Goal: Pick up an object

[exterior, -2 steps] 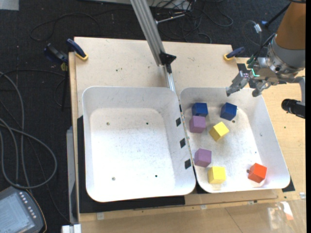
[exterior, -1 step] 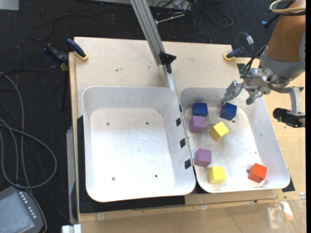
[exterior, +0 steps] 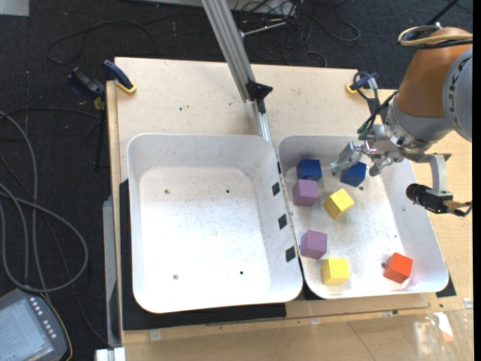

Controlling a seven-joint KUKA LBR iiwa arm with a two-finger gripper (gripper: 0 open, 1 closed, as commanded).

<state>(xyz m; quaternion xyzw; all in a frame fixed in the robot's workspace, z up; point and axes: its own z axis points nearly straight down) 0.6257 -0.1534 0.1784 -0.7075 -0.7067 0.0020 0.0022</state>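
Bench (exterior: 195, 96), two bins (exterior: 150, 156), dark carpet (exterior: 45, 21)

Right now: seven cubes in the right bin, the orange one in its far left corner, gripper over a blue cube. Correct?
Not quite. The orange cube sits in the near right corner of the right bin, as the camera view shows. The rest stands: seven cubes there, and the gripper is over a blue cube.

Slanted metal pole (exterior: 229, 40), blue clamps (exterior: 116, 75) at bench (exterior: 195, 100) corners, cables (exterior: 45, 201) on dark floor
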